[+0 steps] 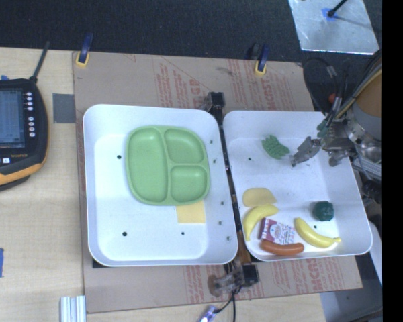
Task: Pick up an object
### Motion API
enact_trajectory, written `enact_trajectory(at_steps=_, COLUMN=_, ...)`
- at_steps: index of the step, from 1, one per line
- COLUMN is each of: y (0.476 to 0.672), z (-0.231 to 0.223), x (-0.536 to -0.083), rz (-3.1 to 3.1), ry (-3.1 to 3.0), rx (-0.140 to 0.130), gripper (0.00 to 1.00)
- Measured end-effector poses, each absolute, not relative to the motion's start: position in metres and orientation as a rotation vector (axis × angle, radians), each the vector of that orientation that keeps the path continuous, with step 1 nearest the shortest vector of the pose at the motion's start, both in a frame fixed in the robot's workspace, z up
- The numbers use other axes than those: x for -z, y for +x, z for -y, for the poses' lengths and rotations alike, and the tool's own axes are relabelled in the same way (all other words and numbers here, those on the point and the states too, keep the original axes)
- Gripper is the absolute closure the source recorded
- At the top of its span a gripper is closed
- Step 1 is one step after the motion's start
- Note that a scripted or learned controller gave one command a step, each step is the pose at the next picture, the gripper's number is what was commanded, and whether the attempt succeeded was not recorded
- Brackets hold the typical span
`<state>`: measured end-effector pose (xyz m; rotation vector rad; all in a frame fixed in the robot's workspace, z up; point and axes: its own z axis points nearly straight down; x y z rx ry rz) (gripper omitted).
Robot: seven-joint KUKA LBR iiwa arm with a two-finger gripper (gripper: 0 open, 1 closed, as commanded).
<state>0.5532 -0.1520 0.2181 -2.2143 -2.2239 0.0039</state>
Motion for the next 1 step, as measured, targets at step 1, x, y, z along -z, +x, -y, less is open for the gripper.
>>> enact_trajectory(at_steps=1, y=0.6021, z=0.128, x=-0.1616, rz=2.227, ry=-2.214, rx=-0.006, gripper=0.0)
